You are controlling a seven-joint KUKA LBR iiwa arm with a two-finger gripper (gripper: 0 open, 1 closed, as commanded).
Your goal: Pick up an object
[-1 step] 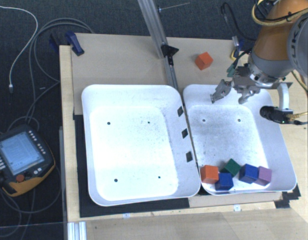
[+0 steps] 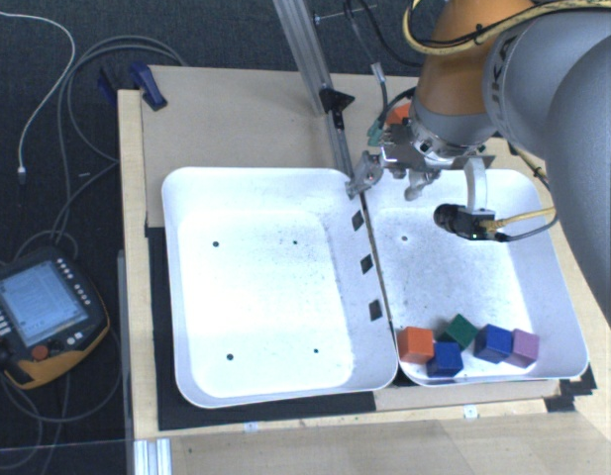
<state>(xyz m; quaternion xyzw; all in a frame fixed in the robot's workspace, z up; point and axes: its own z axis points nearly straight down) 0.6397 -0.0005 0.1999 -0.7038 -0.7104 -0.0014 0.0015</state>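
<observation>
While the arm (image 2: 543, 77) reaches in from the right, the gripper (image 2: 416, 171) sits high over the far end of the right bin (image 2: 483, 265), near the divide between the two bins.

Gripper: metal fingers point down toward the bin floor. Nothing lies between them. Whether they stand wide or narrow cannot be told; the wrist hardware clutters that part of the view.

Wrist: orange band (image 2: 468, 43) directly above, yellow cable looped over it; a small black unit (image 2: 463, 221) hangs just beside the fingers.

Right bin, near edge: a cluster of blocks, well apart from the gripper. Orange block (image 2: 416, 343), blue block (image 2: 446, 357), green block (image 2: 462, 331), second blue block (image 2: 495, 342), purple block (image 2: 524, 346). Several touch or nearly touch.

Left bin (image 2: 255, 285): white floor with dark specks.

Outside the bench: teach pendant (image 2: 38, 315) at left.

Risks, as judged: blocks crowd together against the bin's rising wall, so fingers may land on a neighbour, push the cluster aside, or close on a corner and lose the block.
</observation>
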